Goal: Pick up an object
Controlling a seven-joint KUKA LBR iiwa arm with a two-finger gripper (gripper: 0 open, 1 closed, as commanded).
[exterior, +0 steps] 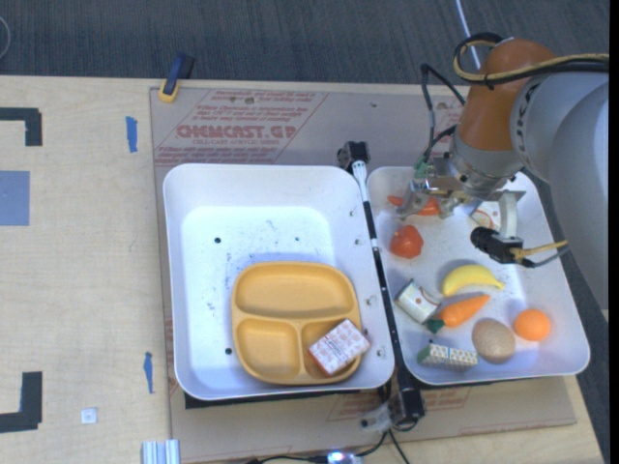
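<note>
While the grey arm (566, 114) reaches in from the right, its gripper (433, 199) hangs low over the far left corner of the right bin (571, 354). From where I stand I can't tell whether it's spread or pressed together, or whether anything sits in it. Right beside it, toward the bin's left wall, there's a small orange-red piece (397, 201). Just nearer to me, a round red fruit (406, 243) lies apart from the gripper.

Across the rest of that bin there's a banana (472, 279) in the middle and a carrot (462, 309) just below it. A small white box (417, 303) sits just beside the carrot's green end. Then come a brown potato-like lump (493, 340), an orange (532, 325) by the right wall, and a pale textured block (452, 356) at the near edge.

Over in the left bin (193, 201), a yellow divided tray (290, 293) sits at the near side, with a red-and-white packet (338, 346) in its near right compartment.
</note>
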